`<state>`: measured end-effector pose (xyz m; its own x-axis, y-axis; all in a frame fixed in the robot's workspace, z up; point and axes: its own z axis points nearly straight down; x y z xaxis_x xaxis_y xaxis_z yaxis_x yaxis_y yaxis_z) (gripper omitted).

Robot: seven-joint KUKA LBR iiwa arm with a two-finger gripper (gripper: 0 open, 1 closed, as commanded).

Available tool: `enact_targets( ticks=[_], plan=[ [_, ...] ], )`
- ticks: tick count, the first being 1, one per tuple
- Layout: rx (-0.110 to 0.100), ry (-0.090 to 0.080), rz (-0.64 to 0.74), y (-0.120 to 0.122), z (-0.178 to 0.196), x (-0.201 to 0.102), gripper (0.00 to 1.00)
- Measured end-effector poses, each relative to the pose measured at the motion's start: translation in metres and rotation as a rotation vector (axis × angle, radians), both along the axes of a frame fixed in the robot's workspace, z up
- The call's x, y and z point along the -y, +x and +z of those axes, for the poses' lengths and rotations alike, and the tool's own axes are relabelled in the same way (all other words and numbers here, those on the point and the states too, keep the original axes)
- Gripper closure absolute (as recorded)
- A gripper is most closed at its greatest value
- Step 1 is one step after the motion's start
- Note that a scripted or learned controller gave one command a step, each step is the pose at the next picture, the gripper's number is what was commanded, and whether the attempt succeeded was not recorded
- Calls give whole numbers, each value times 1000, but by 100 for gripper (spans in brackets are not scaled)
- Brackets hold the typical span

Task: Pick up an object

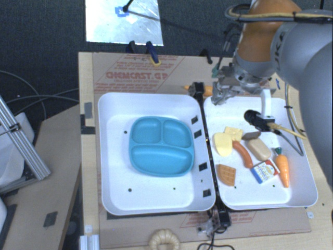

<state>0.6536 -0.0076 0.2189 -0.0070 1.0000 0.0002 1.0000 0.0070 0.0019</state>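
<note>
My gripper (222, 96) hangs over the far left corner of the right bin (304, 187), below the grey wrist with its orange band. The view does not let me see anything held in it. Nearer the front of that bin lie a pale yellow cheese piece (223, 144), a red sausage (242, 153), a tan bread roll (258, 149), a brown waffle (226, 174), an orange carrot (282, 170) and a small blue, red and white carton (264, 171). These all lie in front of the gripper and apart from it.
The left bin (112, 139) holds a blue divided plate (161, 146). A small orange thing (207, 91) sits at the far rim between the bins, just left of the gripper. The ridge between the bins runs close by the gripper's left side.
</note>
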Motion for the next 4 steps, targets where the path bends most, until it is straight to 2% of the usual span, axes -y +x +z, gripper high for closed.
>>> enact_targets(
  ticks=[1, 2, 3, 4],
  plan=[
    [2, 2, 2, 5, 14, -51, 100],
    [-1, 1, 1, -1, 0, -84, 100],
    [1, 1, -1, 10, 12, -95, 100],
    [0, -1, -6, 6, -4, -85, 100]
  ],
)
